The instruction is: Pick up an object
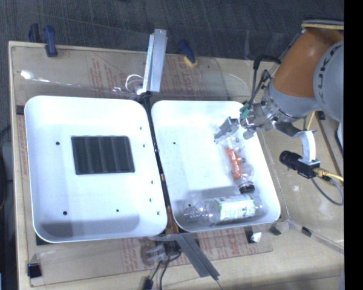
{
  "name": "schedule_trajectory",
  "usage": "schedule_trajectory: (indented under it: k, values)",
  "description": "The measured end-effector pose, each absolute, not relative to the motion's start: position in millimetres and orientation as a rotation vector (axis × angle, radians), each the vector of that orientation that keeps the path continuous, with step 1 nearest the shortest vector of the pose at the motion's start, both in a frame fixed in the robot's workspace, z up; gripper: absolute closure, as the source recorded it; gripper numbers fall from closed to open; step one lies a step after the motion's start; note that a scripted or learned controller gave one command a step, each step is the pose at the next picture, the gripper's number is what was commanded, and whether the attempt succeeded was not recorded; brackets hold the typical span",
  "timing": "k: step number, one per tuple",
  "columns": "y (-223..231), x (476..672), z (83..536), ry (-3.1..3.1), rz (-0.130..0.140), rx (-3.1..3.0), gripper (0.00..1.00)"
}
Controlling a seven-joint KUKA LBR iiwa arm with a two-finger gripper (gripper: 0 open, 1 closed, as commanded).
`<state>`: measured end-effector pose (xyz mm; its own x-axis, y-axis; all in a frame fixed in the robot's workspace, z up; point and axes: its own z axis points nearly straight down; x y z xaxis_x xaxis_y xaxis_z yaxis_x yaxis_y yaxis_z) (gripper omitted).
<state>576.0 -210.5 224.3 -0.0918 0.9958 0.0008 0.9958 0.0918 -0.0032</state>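
My gripper [238, 128] hangs over the far right part of the right bin [187, 162], fingers spread open. Just below it lies a clear plastic bottle with orange contents [236, 161], its upper end under the fingertips; I cannot tell whether they touch it. A larger clear bottle with a pale label and black cap [227, 209] lies on its side along the bin's near wall. A dark grey ribbed rectangular pad [103, 154] lies flat in the left bin [48, 210].
A grey metal bar [154, 62] stands at the far edge between the bins. Blue clamps [49, 39] hold the bench's far edge. The arm's orange band [302, 59] is at the right, beyond the right bin.
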Motion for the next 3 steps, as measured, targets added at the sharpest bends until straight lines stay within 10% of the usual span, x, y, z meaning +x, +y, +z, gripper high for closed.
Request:
schedule_trajectory:
  k: [2, 3]
  values:
    - [-204.9, 627.4, 91.4, -2.112, -0.001, -2.315, 0.00]
    - [-205.5, 576.2, 155.8, -2.139, 0.002, -2.296, 0.00]
